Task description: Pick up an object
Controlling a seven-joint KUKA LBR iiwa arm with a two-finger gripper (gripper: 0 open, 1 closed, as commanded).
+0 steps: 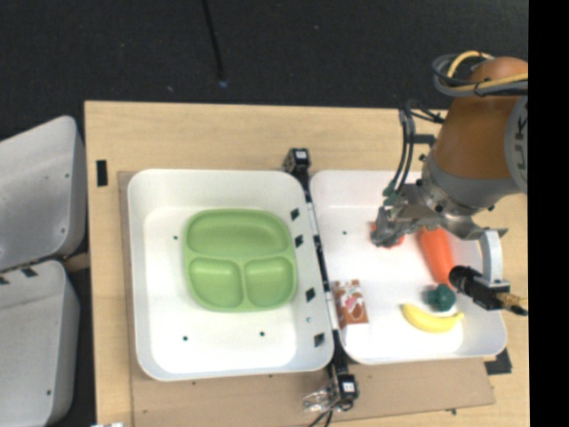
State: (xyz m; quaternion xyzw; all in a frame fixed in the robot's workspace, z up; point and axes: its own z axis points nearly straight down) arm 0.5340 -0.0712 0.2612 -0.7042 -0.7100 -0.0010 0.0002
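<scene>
The end effector [388, 231] hangs low over the upper middle of the right bin [356, 198], at the end of the grey arm [476, 149] with its orange band, which reaches in from the right. Its tip is a dark, blurred cluster close to the bin floor, and whether it is open or closed, or has hold of anything, cannot be told from this angle. A patch of red-orange shows right against its right side; it may be the upper end of the carrot [436, 250], whose top is hidden under the wrist, but contact cannot be confirmed.

The right bin holds four things. The carrot lies at a slant just right of the end effector, running down toward the bin's right side. Below its lower end sits a small dark green object [441, 298], too small to name, touching the top of a yellow banana [430, 318] that curves along the bin's lower right. A small brown and red packet [350, 302] lies against the bin's left wall, near the divider, well apart from the end effector.

The left bin [160, 345] holds a light green divided plate [239, 258] with three compartments, set near its middle.

Both bins rest side by side on the wooden table [213, 123]. A black fitting [480, 289] on the arm overlaps the right bin's right edge.
</scene>
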